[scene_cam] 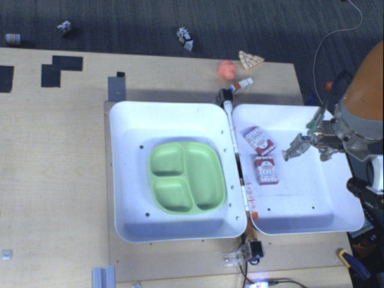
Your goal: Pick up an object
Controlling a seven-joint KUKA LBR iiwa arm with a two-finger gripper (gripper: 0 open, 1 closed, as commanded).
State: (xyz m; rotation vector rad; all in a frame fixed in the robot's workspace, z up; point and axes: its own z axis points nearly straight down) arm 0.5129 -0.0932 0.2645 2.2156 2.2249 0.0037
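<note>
Fingers [293, 150]: mine, gap unreadable, hovering just right of the two small cartons [263, 156]; risk: descending between them, nudging both, grasping neither.

Two small red-and-white cartons lie flat in the right bin's left half, the upper carton [259, 140] just above the lower carton [266, 170].

Two white bins [120, 161] sit on a pale tan wood table [48, 179]. The left one holds a light green tray [187, 177]. Two red-and-white patterned packets [258, 140] [266, 170] lie in the right one. On the table: a pink ball [227, 70] and black patches [60, 71]. The arm [366, 95] is orange and grey.
</note>
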